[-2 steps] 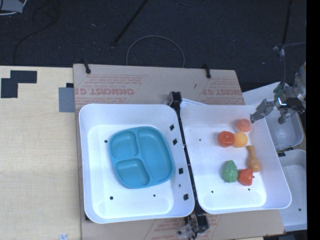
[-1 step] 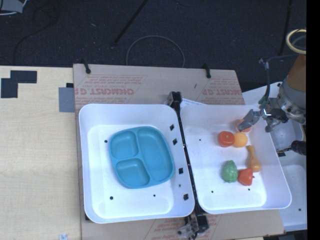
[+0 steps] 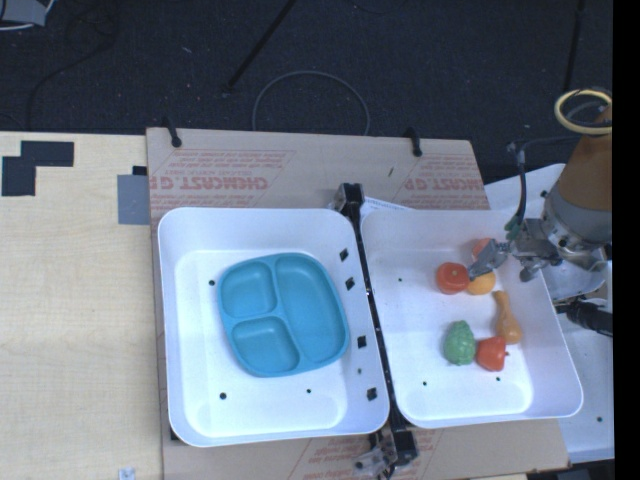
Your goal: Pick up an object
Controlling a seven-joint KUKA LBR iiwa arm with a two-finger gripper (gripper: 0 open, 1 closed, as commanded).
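**Gripper over right bin's toys**

Gripper [image 3: 497, 258] hangs by the tomato [image 3: 452, 277] and yellow piece [image 3: 481, 284] in the right bin [image 3: 470, 408]; its grip state can't be made out; blue tray [image 3: 281, 313] fills left bin [image 3: 190, 408].

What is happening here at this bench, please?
A robot arm reaches in from the right, its gripper low over the right bin, close to a red tomato-like toy. Nothing is visibly held. A green toy and an orange toy lie nearby. The left bin holds a blue divided plate.
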